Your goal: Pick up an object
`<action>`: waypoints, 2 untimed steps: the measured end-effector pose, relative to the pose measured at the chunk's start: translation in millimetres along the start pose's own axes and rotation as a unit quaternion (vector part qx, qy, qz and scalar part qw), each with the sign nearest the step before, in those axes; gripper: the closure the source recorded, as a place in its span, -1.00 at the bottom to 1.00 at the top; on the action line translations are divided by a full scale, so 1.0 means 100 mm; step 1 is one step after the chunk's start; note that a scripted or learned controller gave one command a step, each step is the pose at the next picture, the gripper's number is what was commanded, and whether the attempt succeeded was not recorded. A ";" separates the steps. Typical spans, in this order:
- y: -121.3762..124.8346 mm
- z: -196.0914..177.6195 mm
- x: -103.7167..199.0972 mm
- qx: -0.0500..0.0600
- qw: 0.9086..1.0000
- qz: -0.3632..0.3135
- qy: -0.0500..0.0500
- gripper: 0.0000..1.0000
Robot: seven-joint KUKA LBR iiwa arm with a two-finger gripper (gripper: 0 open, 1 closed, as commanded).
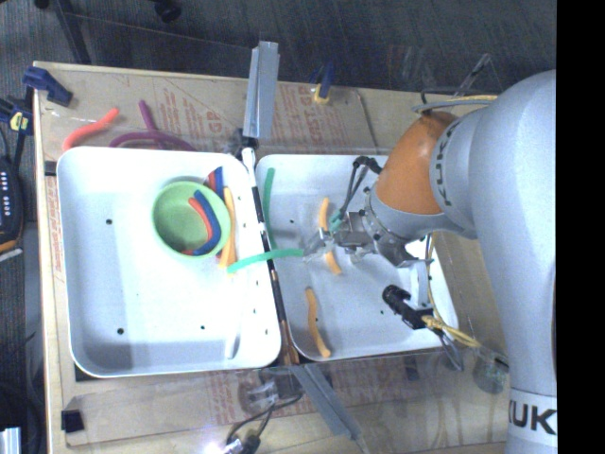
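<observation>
Lying just beside the hand, an orange stick.

The two-finger gripper is hanging low over the right white bin, hemmed in closely. A curved orange strip is lying just beyond the fingers, and a short orange piece is sitting just beside them. A thin green strip is crossing the divider toward them. Nearer the front wall, a long orange stick is lying apart, leaving bare floor between. The green bowl is sitting well apart.
</observation>
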State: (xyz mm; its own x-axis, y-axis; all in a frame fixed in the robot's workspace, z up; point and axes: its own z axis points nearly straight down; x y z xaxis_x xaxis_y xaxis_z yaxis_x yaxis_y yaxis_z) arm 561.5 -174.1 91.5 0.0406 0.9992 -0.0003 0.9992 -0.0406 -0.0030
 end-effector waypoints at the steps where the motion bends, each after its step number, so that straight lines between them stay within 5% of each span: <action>1: 0.00 -0.10 0.00 0.001 1.000 -0.003 -0.001 1.00; 2: 0.57 -1.11 0.18 -0.002 0.966 -0.260 -0.001 1.00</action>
